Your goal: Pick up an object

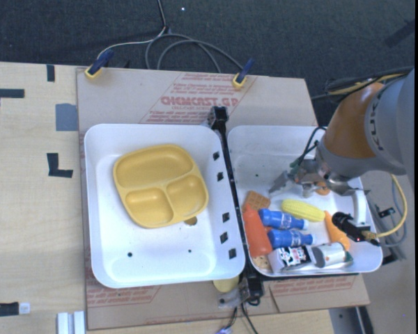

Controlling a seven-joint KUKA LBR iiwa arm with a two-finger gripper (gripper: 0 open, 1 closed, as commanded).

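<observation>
Where clamps grip, cardboard [195, 101] lettering unreadable

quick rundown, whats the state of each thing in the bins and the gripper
yellow divided plate: right way up in the left bin, compartments bare
orange carrot: lying flat in the right bin
corn cob: lying flat
two blue bottles: on their sides, side by side
black and white bottle: on its side at the near wall
gripper: low over the right bin, holding nothing visible
</observation>
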